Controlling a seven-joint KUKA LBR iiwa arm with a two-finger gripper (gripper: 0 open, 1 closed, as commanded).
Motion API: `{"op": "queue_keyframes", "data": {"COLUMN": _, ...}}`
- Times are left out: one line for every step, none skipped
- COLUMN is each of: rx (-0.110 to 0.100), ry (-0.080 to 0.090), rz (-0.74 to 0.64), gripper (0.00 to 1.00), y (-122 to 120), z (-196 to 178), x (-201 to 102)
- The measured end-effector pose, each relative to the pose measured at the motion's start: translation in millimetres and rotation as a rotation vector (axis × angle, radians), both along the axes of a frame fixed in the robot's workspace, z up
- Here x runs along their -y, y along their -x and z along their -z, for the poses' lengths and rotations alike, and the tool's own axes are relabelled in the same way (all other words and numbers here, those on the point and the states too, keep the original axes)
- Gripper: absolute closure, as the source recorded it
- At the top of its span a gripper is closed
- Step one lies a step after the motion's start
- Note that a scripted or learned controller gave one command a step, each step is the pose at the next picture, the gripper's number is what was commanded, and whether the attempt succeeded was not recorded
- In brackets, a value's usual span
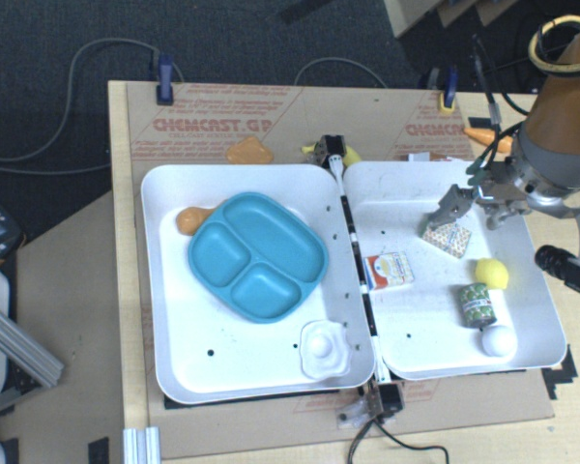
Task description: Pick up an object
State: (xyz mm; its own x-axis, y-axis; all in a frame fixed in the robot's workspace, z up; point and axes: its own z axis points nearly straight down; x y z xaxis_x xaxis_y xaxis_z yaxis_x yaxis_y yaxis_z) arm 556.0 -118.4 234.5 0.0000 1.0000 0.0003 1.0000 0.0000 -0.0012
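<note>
Camera view: the gripper (454,206) sits over the right bin (406,351), directly above a small patterned packet (449,238). Whether its grip is released or clenched cannot be told here, and no hold on the packet is confirmed.

Handling, as a judgement: the packet looks light, soft and crushable; best taken across its short sides, near the middle, with modest force.

Appearance: pale, speckled wrapping, roughly square, lying tilted. Relative to the packet, a red-and-white card (390,270) lies toward the bin divider, and a yellow ball (491,274) and green-labelled bottle (480,309) lie nearer the bin's front edge.
</note>
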Motion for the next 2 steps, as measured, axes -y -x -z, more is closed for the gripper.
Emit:
{"op": "queue_keyframes", "data": {"rx": -0.007, "ry": 0.000, "rz": 0.009, "gripper": 0.00, "y": 41, "z": 61, "x": 72}}
{"op": "queue_keyframes", "data": {"rx": -0.004, "ry": -0.002, "rz": 0.002, "gripper": 0.00, "y": 64, "z": 154, "x": 76}}
